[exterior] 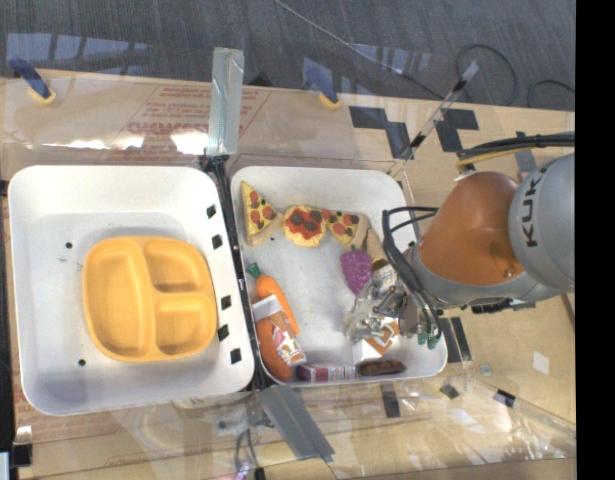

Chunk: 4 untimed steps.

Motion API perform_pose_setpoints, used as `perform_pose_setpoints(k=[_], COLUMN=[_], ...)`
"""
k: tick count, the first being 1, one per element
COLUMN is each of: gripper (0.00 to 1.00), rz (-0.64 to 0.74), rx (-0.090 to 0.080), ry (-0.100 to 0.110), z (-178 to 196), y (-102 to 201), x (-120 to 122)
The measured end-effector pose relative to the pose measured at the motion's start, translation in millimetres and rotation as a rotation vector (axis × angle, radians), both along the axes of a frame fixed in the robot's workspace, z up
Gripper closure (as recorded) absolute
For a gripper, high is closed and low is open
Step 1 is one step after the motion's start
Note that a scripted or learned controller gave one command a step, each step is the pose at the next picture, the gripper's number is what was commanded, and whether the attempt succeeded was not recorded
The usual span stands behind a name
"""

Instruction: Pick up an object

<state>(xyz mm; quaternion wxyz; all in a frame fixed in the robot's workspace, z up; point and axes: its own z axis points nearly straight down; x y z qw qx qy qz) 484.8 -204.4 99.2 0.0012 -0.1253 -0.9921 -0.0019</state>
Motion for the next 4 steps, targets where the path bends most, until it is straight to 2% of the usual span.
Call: perform_pose_setpoints(k=[1, 2, 3, 4], gripper=[1.0, 1.0, 1.0, 0.0], rz=[-0.277, -0.19, 0.088, 0.089], rx=[-0.007, -0.005, -0.002, -0.002], ry=[0.0, -0.004, 0.008, 0.006], z=[-9, 177, 110, 110], y=[108, 132, 90, 90], x=[30, 82, 36, 37])
